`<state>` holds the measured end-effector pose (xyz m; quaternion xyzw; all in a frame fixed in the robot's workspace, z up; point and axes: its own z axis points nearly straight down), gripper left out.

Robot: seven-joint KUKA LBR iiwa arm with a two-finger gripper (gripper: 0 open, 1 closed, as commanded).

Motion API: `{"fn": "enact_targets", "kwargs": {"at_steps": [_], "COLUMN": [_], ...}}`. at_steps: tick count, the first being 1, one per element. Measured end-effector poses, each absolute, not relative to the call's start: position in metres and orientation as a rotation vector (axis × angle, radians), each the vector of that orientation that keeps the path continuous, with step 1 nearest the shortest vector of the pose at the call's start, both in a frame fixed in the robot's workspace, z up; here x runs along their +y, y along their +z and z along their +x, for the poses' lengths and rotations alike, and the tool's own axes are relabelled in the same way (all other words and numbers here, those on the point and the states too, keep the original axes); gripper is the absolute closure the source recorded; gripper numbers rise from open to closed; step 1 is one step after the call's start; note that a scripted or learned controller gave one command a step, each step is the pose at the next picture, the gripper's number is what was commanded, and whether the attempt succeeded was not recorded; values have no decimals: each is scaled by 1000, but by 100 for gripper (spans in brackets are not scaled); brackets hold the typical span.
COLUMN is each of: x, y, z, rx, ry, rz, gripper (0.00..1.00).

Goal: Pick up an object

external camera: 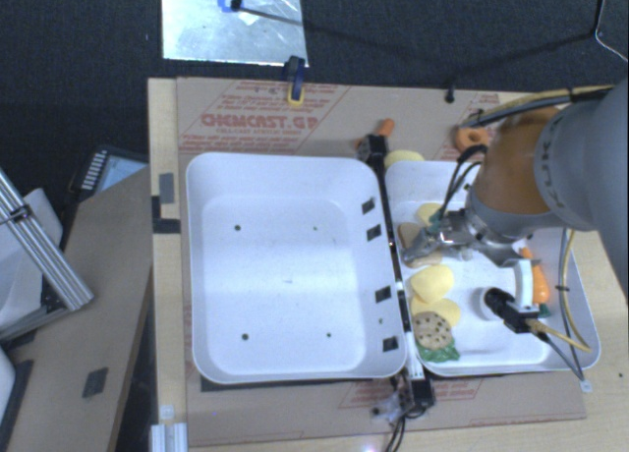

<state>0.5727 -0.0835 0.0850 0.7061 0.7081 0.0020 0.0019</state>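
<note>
**Gripper low in right bin, between two yellow pieces**

We see the arm (575, 160) reaching in from the right, w/ the gripper (421, 244) low over the right bin (486, 347), close to the wall it shares w/ the left bin (285, 273). Gripper tip points toward that wall. Apart or together? We can't tell at this angle and res. We see nothing caught in it.

Candidates, all in the right bin:
- yellow lump (433, 282): just beside the gripper on its near side (lower in the view). Closest pick, in our judgement.
- smaller yellow piece (429, 212): just beside the gripper on the far side, partly behind the wrist.
- cookie-like disc (429, 326): beyond the lump toward the near wall, w/ a green bit (445, 351) touching its lower edge.
- orange piece (540, 285): well apart, toward the bin's right side, under the arm.

Key relation: the lump lies to the side of the gripper, not under it, so we reckon a short sideways shift toward the near wall comes before any descent. The lump looks roughly rounded, maybe a bit longer across the bin; no strong axis, so approach angle shouldn't matter much. Risk: lump and disc sit near each other and near the shared wall, so there's little room to close around one w/o nudging the other.
</note>
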Motion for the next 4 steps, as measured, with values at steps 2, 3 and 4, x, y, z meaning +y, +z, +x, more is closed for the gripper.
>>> {"fn": "enact_targets", "kwargs": {"at_steps": [2,3,4], "x": [-84,-85,-97], "y": [101,114,303], "z": [629,628,629], "rx": [2220,2224,2215], "ry": [16,4,19], "rz": [2209,2215,2203], "gripper": [100,100,100]}}
